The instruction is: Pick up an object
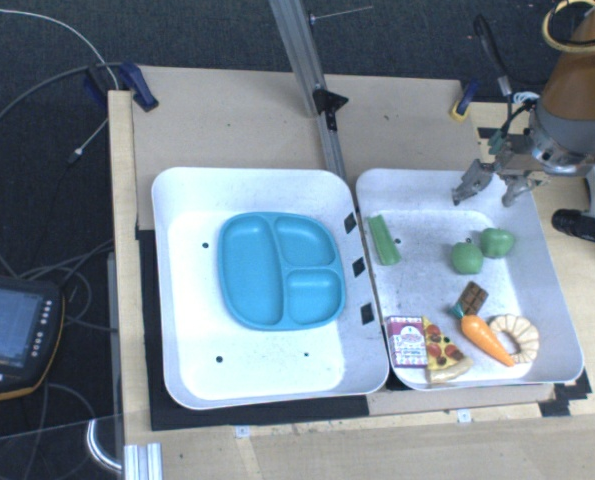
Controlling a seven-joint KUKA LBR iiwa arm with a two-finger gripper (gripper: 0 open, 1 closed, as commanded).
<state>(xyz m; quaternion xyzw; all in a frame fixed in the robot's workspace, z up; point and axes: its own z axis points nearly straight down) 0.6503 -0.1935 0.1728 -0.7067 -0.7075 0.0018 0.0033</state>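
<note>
Pale wooden counter (pixel 277 98) is carrying two white bins; our gripper (pixel 490 182) is hovering, fingers apart and holding nothing, at the right bin's (pixel 547 268) upper edge. Just below, two green fruits (pixel 481 250) are lying mid-bin: probably light, smooth, round plastic, so we are judging a grip across the middle safest.

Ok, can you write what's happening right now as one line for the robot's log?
phase: reaching | two-finger gripper: open, holding nothing, above right white bin far edge | nearest: two round green toy fruits | left bin: blue divided plate

Dark carpet floor (pixel 37 98) w/ loose cables (pixel 17 183) — pale wood bench (pixel 227 108), metal post (pixel 295 28) rising at back
</note>
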